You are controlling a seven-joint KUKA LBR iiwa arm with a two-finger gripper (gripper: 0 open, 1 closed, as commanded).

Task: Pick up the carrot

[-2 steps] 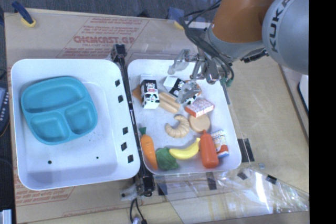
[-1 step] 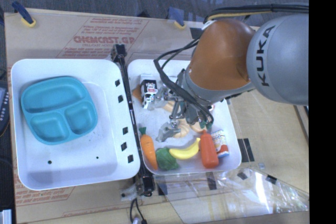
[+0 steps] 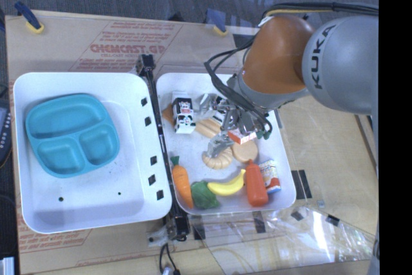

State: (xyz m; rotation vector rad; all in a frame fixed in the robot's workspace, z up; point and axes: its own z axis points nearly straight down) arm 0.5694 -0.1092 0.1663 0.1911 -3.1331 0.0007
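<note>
The carrot (image 3: 181,183), orange with a green leafy end (image 3: 203,195), lies against the left wall of the right bin (image 3: 287,167), near its front. My gripper (image 3: 224,130) hangs under the orange wrist band over the middle of that bin, above a croissant (image 3: 217,158). It is up and to the right of the carrot, apart from it. Nothing is visibly held.
Around the carrot lie a banana (image 3: 227,185), a red bottle (image 3: 255,183), a small can (image 3: 271,176), a cow-print carton (image 3: 183,114), a bread roll (image 3: 206,129) and a round biscuit (image 3: 245,152). The left bin (image 3: 38,212) holds a blue divided tray (image 3: 71,134).
</note>
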